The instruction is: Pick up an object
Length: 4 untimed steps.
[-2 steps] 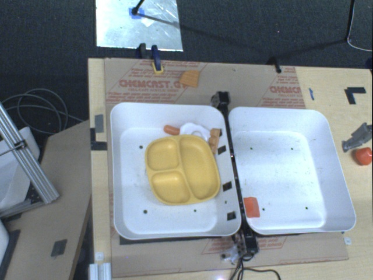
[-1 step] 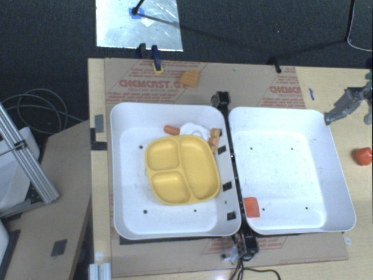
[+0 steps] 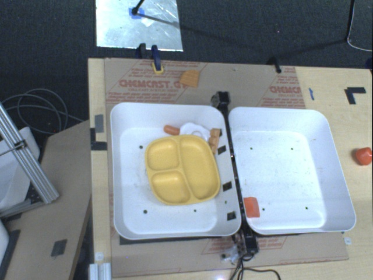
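Where the two white bins meet in the middle of the bench, black clips sit along the shared rims. The left bin [image 3: 118, 174] is the crowded one. A yellow divided plate [image 3: 182, 170] lies flat and takes most of its floor. Behind the plate, near the far wall, a small orange piece [image 3: 171, 130], a white object [image 3: 194, 130] and a tan block [image 3: 214, 137] lie close together. The white object touches the plate's far edge, and the tan block is just beside the rim that divides the bins.

The right bin [image 3: 337, 177] holds a red-orange block [image 3: 251, 206] in its near left corner, against the wall, with open floor around it on the other sides.

Outside the bins, a tan piece [image 3: 189, 78] rests on the cardboard sheet behind the left bin, near a blue clamp [image 3: 156, 56]. A red object [image 3: 363, 156] lies on the bench to the right of the right bin.

How the jaws stand, and how the objects lie relative to them, I cannot tell.
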Each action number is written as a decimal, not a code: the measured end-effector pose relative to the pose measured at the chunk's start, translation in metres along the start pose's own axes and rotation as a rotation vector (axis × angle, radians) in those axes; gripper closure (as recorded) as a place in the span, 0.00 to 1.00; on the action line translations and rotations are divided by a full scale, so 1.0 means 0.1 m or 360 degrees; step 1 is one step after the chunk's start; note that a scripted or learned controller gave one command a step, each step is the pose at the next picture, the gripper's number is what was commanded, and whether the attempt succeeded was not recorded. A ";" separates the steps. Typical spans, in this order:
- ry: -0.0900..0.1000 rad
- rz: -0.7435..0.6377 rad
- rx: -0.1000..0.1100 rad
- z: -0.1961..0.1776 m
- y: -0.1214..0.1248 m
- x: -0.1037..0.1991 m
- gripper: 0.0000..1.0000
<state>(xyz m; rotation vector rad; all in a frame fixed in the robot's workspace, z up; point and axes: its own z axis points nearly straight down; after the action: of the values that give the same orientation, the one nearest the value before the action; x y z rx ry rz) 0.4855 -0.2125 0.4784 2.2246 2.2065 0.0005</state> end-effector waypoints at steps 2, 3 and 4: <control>0.0009 -0.0014 0.0010 1.28 0.01 0.07 0.00; -0.0003 -0.0021 -0.0019 -0.01 0.02 0.07 0.00; 0.0009 -0.0015 0.0011 0.64 0.01 0.07 0.00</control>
<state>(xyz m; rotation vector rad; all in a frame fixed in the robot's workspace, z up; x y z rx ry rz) 0.4866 -0.2063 0.4145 2.2208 2.2232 -0.0013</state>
